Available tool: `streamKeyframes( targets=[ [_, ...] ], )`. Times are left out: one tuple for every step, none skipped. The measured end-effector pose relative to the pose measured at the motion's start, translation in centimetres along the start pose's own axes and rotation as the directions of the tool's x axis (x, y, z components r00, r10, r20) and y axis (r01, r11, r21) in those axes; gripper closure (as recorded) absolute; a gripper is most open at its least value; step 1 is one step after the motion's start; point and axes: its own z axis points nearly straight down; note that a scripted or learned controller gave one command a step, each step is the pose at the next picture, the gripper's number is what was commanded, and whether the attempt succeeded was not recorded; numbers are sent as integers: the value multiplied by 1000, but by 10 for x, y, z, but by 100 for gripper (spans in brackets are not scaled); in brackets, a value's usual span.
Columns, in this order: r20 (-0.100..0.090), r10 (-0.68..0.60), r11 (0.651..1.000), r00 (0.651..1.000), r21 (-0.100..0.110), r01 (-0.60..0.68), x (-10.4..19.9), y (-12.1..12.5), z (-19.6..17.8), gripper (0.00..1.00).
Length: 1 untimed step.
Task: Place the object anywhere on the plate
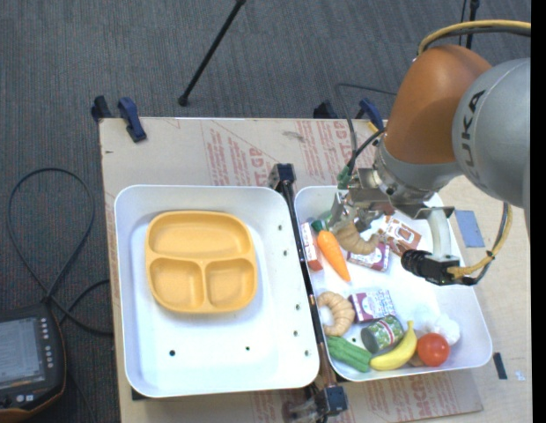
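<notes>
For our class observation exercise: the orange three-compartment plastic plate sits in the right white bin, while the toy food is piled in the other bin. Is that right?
Not quite. The camera view shows the orange three-compartment plastic plate in the left white bin, not the right. The toy food, such as the orange carrot, is piled in the other bin.

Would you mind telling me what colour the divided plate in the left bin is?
The plate is yellow-orange all over, seen plainly in the camera view.

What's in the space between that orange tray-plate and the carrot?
In the camera view, bare white floor of the left bin, then the two bins' touching rims, then a small carton right beside the carrot. The plate holds nothing.
</notes>
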Motion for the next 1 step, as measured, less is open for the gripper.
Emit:
streamKeyframes(
  targets=[
    [0,-2,1000,1000,-2,2,67,24,-52,100]
  ],
)
